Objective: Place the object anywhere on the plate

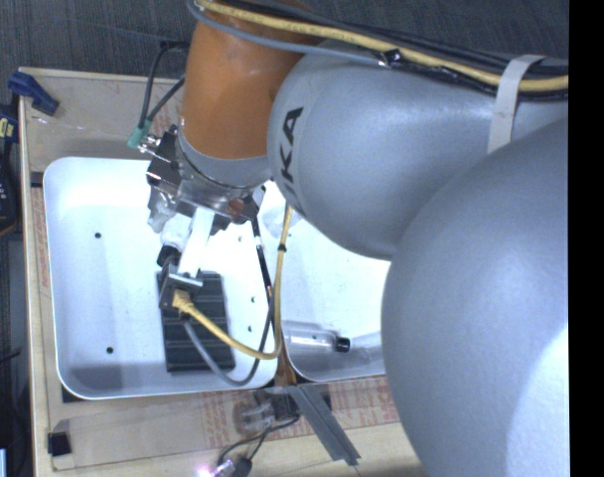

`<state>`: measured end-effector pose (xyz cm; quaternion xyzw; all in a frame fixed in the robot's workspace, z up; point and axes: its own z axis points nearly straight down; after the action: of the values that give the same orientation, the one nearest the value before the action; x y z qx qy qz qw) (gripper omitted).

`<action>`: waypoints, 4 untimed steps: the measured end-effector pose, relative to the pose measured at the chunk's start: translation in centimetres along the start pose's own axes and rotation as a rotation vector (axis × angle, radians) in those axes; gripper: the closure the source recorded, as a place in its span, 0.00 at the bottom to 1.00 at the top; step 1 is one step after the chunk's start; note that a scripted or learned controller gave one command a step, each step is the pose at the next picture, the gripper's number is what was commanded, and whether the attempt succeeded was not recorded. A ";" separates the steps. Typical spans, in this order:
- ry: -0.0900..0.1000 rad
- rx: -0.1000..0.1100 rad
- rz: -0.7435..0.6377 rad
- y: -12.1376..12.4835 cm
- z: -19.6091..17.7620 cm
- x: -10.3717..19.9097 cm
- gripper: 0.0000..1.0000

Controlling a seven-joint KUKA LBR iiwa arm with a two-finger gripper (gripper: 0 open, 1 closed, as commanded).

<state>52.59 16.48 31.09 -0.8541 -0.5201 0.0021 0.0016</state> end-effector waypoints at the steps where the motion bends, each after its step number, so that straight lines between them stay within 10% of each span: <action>1: -0.003 0.001 0.284 0.1 8.8 -7.5 1.00; 2: -0.001 -0.001 0.699 -2.4 12.7 -6.1 1.00; 3: 0.002 -0.003 0.617 -3.6 8.9 0.0 1.00; 4: -0.001 0.001 0.674 4.6 8.8 -4.2 1.00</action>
<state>54.73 10.64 22.24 -0.9780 -0.2085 0.0032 0.0012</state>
